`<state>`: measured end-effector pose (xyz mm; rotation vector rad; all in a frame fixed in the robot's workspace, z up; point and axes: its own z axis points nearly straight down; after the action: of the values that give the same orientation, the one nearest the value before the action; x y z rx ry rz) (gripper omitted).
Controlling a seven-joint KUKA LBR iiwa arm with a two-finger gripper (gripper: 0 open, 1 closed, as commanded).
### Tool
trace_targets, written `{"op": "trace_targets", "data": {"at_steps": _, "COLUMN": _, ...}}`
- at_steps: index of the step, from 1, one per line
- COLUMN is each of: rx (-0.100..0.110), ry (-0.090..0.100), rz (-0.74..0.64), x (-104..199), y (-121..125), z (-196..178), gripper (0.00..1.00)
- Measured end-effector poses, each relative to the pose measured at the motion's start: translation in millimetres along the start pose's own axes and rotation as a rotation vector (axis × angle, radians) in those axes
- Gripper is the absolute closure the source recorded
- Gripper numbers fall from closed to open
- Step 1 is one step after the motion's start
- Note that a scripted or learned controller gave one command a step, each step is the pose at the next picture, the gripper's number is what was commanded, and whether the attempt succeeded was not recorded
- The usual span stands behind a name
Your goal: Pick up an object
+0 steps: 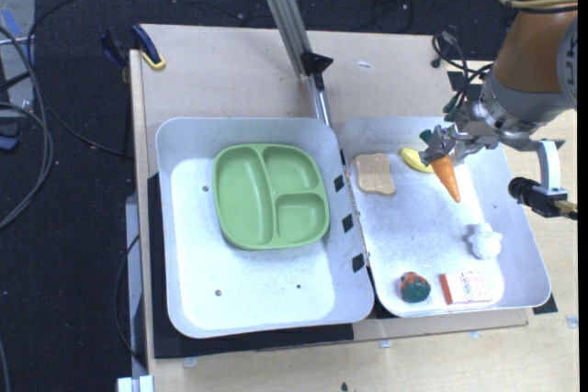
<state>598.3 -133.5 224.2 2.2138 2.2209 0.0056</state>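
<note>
My gripper hangs over the far part of the right bin, shut on the thick end of an orange toy carrot. The carrot's tip slants down toward the bin floor, and a bit of green shows by its top. A yellow banana lies just left of the carrot, partly hidden behind the fingers. Also in the right bin are a tan bread slice, a white lumpy object, a red and green ball and a red and white box.
The left bin holds a green divided plate. A metal pole slants down to the bins' far edge between them. A black fitting on the arm juts over the right bin's right rim.
</note>
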Motion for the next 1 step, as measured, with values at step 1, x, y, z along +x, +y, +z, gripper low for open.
{"op": "trace_targets", "data": {"at_steps": 1, "rx": -0.001, "ry": -0.001, "rz": 0.001, "x": -0.3, "y": 1.8, "z": -53.7, "gripper": 1.00}}
